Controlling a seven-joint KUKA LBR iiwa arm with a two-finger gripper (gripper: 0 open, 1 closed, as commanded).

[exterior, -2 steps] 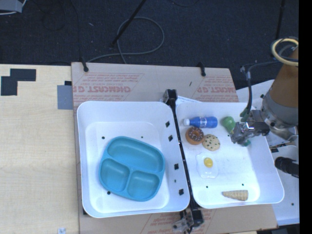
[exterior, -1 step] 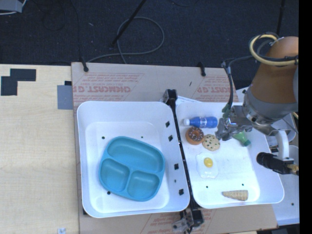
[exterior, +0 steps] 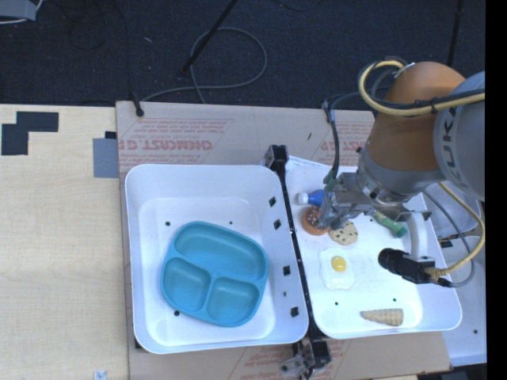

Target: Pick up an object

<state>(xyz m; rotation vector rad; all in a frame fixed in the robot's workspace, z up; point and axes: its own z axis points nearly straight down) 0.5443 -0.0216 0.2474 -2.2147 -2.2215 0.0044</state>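
A grey-and-orange robot arm [exterior: 412,133] reaches into the right bin [exterior: 445,323] of two white bins on a pale wooden surface [exterior: 55,252]. Its pincer [exterior: 325,212] hangs low at the bin's upper left, directly over a brown disc [exterior: 314,226]. Wrist hardware masks the tip from above, so how far open the pincer stands, and whether it grips anything, cannot be told.

The disc, possibly a toy doughnut, lies flat on the bin floor near the divider, with a speckled cookie [exterior: 344,233] just beside it on the right. A toy fried egg [exterior: 338,266] sits nearer the camera and a blue-and-white piece [exterior: 308,199] lies behind. A green piece [exterior: 391,226] and a tan cone [exterior: 383,317] lie well apart from the disc. The left bin [exterior: 142,212] holds a blue divided plate [exterior: 214,271].

The disc looks light, stiff and low-lying, probably smooth plastic that could skid on the slick floor. It offers little height to grasp, so the surest hold would be across its outer edges from straight above, on the sides away from the cookie and the bin wall.

Red print on the cardboard [exterior: 182,141] under the bins is upside down and seems to read "CHEMCAST GP". The letters "KU" show on the arm's casing.
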